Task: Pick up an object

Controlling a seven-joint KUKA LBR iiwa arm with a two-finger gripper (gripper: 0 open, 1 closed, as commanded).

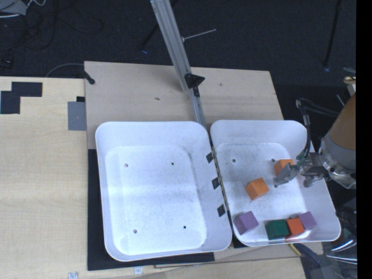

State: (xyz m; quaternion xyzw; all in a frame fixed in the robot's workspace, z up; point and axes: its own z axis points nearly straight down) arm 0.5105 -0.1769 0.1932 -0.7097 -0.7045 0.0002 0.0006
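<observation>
My gripper (295,179) hangs low over the right side of the right bin (258,133), reaching in from the right. Its two grey fingers (281,178) stand apart, open, with bare white bin floor between them. A small orange block (283,165) lies just beyond the left finger, touching or nearly touching it. A larger orange block (257,188) sits a little to the left, apart from the gripper. Along the bin's front edge lie a purple block (246,221), a green block (277,229), a red-orange block (295,226) and a second purple block (308,220).
The left bin (107,156) adjoins the right one, with black clips (215,182) along the shared rim. A slanted metal bar (174,45) rises behind the bins. The arm's orange band (349,121) shows at the right edge.
</observation>
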